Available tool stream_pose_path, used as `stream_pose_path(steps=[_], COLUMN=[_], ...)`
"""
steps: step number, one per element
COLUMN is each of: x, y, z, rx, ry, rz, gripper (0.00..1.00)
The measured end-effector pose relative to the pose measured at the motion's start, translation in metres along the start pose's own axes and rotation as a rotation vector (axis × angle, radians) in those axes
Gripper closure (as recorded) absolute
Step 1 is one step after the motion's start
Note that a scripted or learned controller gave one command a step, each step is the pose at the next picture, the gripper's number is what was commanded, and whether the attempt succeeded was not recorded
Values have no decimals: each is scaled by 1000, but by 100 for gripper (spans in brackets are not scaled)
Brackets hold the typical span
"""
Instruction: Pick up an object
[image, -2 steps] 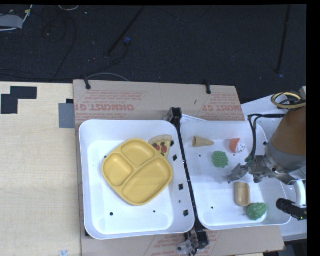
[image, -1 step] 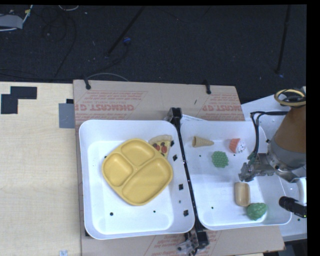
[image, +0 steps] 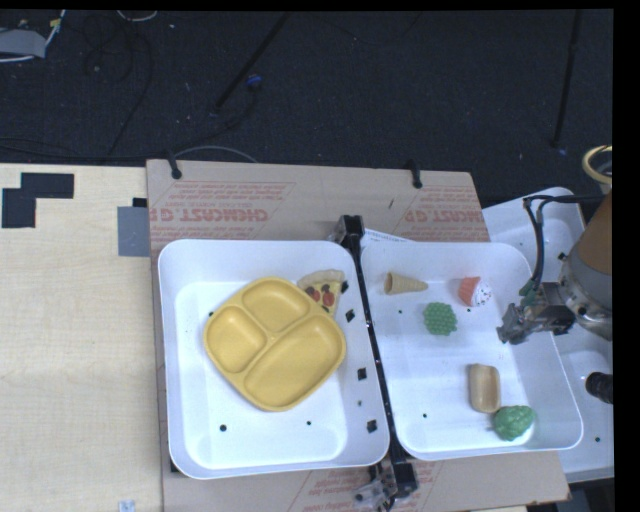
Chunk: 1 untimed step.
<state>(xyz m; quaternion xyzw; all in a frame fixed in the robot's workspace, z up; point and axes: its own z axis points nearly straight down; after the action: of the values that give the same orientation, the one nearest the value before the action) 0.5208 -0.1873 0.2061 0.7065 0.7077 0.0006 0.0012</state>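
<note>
My end effector (image: 522, 322) is hovering at the right bin's (image: 452, 452) 3 o'clock rim; I cannot tell its state | nearest target, the tan block (image: 483, 387), is lying at my 7 o'clock, long axis running 12-to-6 | green ball (image: 439, 319) is sitting at my 9 o'clock, farther off.

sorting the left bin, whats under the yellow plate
A pizza slice toy pokes out from beneath the far right edge of the yellow plate. The rest of the slice, and anything else beneath, is covered.
</note>
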Motion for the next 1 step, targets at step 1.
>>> stream_pose_path(steps=[1], x=[0], y=[0], z=[-9], rx=[3], ry=[1], rz=[0], gripper=[100])
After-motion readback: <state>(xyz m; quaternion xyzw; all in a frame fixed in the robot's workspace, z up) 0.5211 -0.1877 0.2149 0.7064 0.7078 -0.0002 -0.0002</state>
